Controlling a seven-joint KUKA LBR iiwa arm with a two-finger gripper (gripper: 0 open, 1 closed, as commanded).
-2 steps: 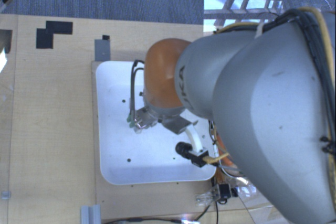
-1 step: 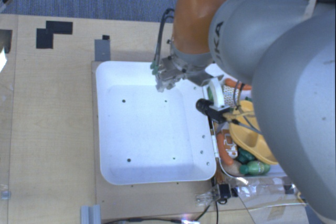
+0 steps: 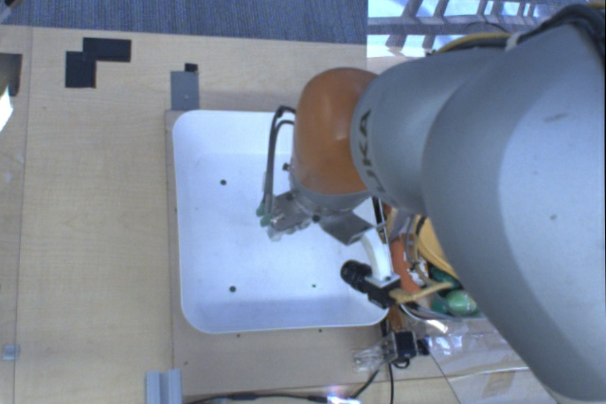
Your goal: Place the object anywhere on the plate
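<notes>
My gripper (image 3: 274,222) hangs low over the middle of the left white bin (image 3: 218,203), below the orange wrist band (image 3: 327,132). The arm's grey body hides most of the right bin. At that bin's left edge a curved yellow piece (image 3: 433,248), perhaps the plate's rim, peeks out under the arm. Beside it I see a narrow orange-red object (image 3: 402,266) and a green rounded object (image 3: 461,303). Nothing lies on the bare floor of the left bin around the gripper.
The left bin's floor shows a few small dark dots. A grey bracket (image 3: 185,88) stands at the bin's back left corner. Black patches (image 3: 95,60) mark the wooden bench at the far left. Crumpled clear plastic (image 3: 379,355) lies near the front edge.
</notes>
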